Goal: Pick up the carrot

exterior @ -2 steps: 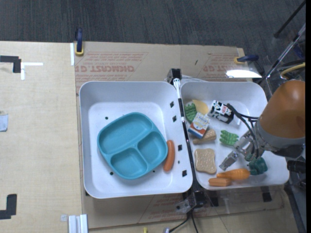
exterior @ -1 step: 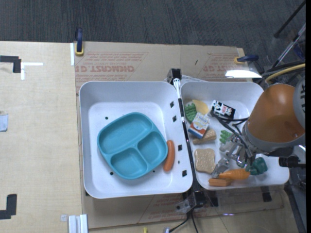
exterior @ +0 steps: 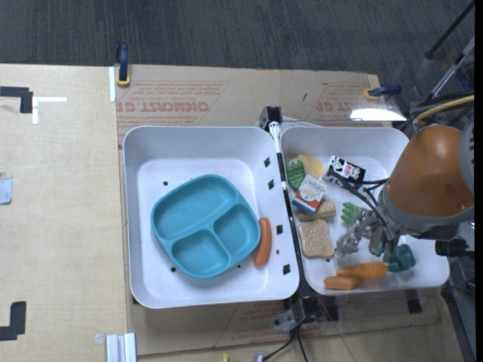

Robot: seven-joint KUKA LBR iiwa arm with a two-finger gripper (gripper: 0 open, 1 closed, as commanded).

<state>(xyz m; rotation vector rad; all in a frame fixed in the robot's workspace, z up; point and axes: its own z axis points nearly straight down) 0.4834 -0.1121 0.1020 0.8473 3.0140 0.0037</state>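
The carrot [exterior: 356,274] is an orange stick lying flat near the front wall of the right bin [exterior: 392,138], with a teal-green tuft [exterior: 401,259] at its right end. My gripper [exterior: 362,238] hangs just above and behind the carrot, over the middle of that bin, under the orange wrist band [exterior: 430,172]. Nothing shows as held in it. The arm covers the right part of the bin.
Beside the carrot lie a toast slice [exterior: 315,238], a small carton [exterior: 309,197], a green leafy piece [exterior: 294,173], a black-and-white box [exterior: 346,170] and a green toy [exterior: 351,213]. The left bin [exterior: 143,157] holds a blue divided plate [exterior: 204,225] and a sausage [exterior: 262,241].
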